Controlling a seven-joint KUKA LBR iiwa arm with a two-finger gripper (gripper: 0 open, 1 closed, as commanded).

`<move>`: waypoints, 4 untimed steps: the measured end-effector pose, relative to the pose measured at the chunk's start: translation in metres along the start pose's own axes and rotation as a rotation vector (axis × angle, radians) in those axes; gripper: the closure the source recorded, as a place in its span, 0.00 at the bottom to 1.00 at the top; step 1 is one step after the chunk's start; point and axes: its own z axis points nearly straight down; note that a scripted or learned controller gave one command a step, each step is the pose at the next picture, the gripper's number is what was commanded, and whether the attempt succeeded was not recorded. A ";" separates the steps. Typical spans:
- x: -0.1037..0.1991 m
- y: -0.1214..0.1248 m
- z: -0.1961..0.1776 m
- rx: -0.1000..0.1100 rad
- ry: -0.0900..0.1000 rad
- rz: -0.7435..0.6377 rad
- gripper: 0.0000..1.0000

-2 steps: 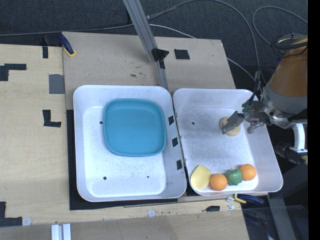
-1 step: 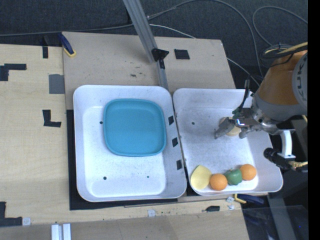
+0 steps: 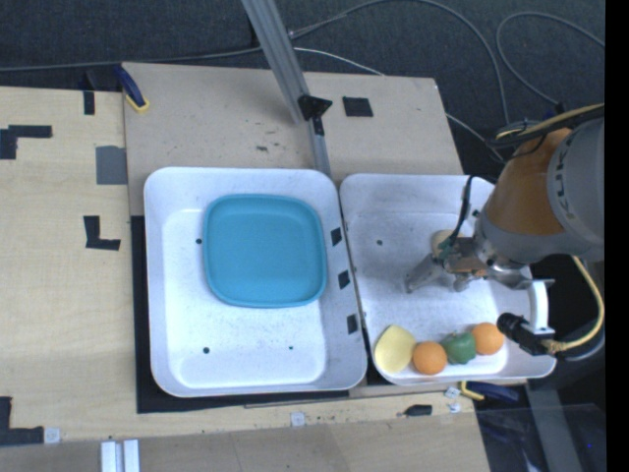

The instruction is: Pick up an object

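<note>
Hovering claw (image 3: 437, 268) in right bin (image 3: 393, 214), finger state unclear, fruit (image 3: 429, 358) near front edge

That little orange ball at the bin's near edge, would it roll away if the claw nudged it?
Probably. The orange ball looks round and smooth, so it may roll or slip. The yellow piece and green piece beside it might check it.
</note>
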 end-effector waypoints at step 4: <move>-0.013 -0.007 -0.164 -0.010 -0.002 0.000 1.00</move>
